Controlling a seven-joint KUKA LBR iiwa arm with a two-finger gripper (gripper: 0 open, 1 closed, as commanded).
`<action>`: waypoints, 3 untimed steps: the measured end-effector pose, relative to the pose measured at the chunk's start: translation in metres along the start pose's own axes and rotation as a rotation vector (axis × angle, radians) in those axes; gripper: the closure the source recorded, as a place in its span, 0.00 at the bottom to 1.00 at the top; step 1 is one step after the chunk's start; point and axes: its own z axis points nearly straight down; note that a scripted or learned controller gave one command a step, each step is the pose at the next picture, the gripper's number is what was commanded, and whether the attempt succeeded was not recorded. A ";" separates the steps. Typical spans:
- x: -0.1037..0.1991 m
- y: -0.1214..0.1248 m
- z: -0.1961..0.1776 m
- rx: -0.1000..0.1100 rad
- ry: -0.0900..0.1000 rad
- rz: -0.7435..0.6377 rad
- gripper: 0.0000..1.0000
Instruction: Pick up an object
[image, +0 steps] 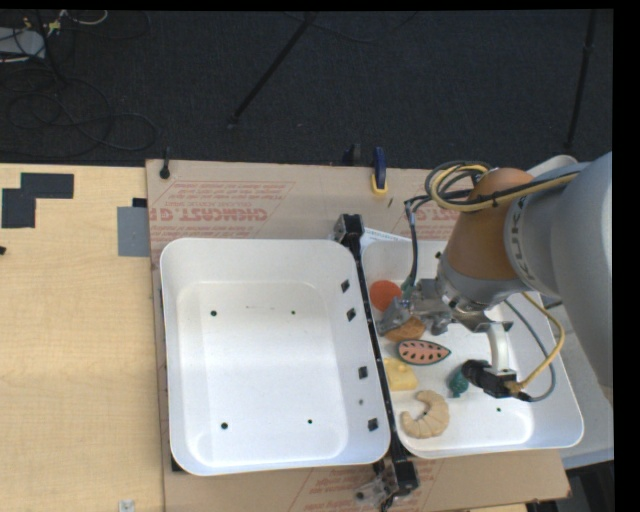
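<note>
The right bin (545, 425) holds several small items. A red-orange ball (384, 293) lies near its left wall, with a brown bread-like piece (405, 327) just below it. Further down are a watermelon slice (423, 351), a yellow block (400, 375), a small green object (459, 381) and a beige curled pastry (427, 413). My gripper (418, 303) is low in this bin, just right of the ball and directly above the brown piece. The wrist hides where it meets the items.
The left bin (190, 290) stands beside the right one, parted by a black divider (365, 340). Cables (455, 185) loop over the arm's orange band. A black cable end (490, 378) hangs over the right bin near the green object.
</note>
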 end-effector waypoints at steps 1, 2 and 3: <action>-0.019 0.051 -0.001 -0.003 -0.002 -0.005 0.00; 0.007 0.049 0.000 0.003 0.000 -0.004 0.00; 0.006 0.048 -0.007 0.007 0.001 -0.004 1.00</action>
